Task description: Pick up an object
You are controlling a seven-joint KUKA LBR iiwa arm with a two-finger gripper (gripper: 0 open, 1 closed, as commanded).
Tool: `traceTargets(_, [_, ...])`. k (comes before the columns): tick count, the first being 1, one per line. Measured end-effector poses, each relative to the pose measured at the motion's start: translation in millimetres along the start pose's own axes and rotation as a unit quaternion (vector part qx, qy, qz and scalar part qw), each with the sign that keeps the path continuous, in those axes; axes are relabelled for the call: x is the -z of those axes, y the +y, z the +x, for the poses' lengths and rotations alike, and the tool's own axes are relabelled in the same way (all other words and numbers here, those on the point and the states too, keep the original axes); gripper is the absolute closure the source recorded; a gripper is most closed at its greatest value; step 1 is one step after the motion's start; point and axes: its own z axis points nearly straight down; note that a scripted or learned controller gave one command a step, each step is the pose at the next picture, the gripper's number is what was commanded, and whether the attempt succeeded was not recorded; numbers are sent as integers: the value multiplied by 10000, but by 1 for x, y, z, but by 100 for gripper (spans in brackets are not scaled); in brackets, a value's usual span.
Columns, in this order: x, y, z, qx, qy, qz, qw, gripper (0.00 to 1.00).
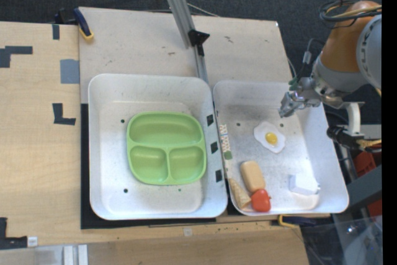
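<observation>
The right bin (322, 152) holds a toy fried egg (270, 137) near its middle, a tan bread roll (252, 175), a red tomato (261, 200), a waffle-patterned wedge (239, 193) at the front left corner, and a small white block (303, 184) at the front right. My gripper (288, 105) hangs over the bin's back right part, above and right of the egg, with nothing visibly held. The grey arm with its orange band (347, 40) reaches in from the right.
The left bin (99, 133) carries a green divided plate (166, 148). A grey pole (180, 6) slants down to the bins' shared back edge. A patterned strip (224, 141) lies along the right bin's left wall.
</observation>
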Motion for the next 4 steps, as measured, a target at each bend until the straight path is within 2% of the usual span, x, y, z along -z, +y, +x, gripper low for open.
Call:
traceTargets(2, [97, 7, -3, 1, -4, -15, 10000, 100])
traceTargets(3, [92, 11, 43, 21, 11, 17, 10000, 100])
traceTargets(4, [93, -2, 96, 24, 13, 16, 10000, 100])
